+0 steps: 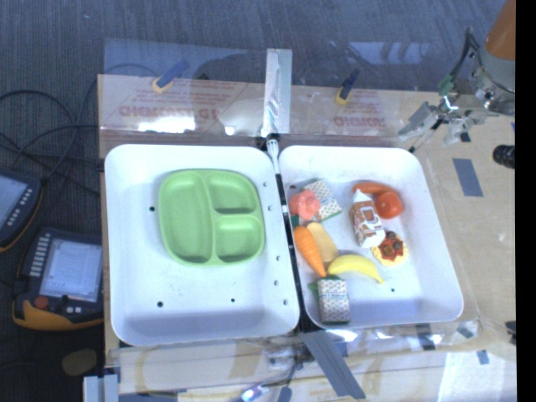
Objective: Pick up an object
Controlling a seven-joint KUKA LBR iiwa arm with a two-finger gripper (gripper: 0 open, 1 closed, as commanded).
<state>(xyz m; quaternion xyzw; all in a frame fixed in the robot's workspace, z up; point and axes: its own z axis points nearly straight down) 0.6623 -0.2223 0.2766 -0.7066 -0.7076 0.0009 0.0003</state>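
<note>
From the overhead camera I see the gripper (431, 120) up beyond the right bin (431, 224), its far corner nearest; it looks spread open and holds nothing, though it is small here. The banana (356, 266), carrot (309, 251) and tomato (388, 203) lie well below it in that bin.

Orange band, grey metal hand (452, 117)

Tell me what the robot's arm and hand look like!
At the top right corner, you can see a bit of the robot's arm: an orange band with a pale grey part below it. Under that sits the metal gripper, a silvery, spiky-looking bundle of shiny brackets and thin rods, with a tiny green spot on it. It sticks out toward the left, past the white plastic bin's corner.
</note>
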